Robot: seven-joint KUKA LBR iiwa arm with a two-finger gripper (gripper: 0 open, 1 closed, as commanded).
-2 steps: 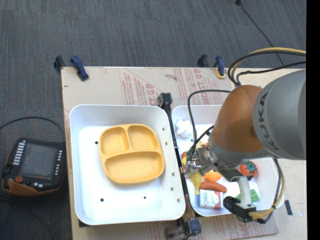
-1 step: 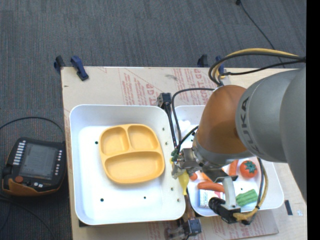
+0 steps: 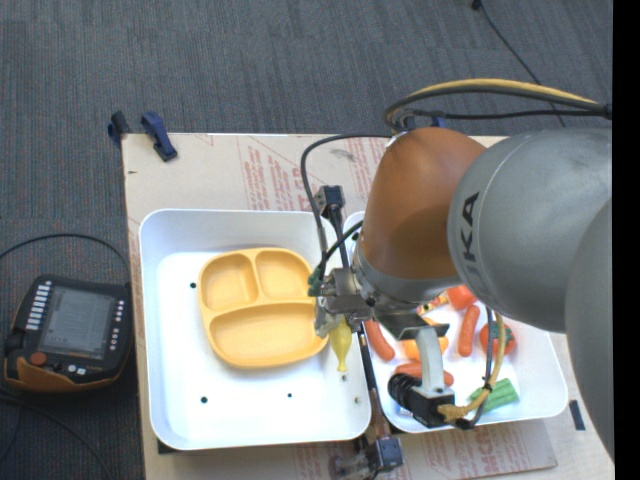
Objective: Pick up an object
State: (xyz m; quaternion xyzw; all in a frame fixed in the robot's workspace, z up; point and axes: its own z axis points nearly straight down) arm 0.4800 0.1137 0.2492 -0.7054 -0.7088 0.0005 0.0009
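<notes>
My gripper (image 3: 336,320) hangs over the divide between the two bins, under the orange band of the arm. A small pale yellow object (image 3: 342,345), tapering to a thin tip, hangs straight down from between its fingers, just above the left bin's right wall. The gripper is shut on it. A yellow three-compartment plate (image 3: 255,313) lies in the left bin (image 3: 165,268), its right edge next to the gripper. Several orange, carrot-like pieces (image 3: 467,330) lie in the right bin (image 3: 545,393), partly hidden by the arm.
A green piece (image 3: 503,394) lies at the right bin's front. Two blue clamps (image 3: 157,135) sit at the bench's far left corner. A control pendant (image 3: 68,332) rests on the floor to the left. The arm covers most of the right bin.
</notes>
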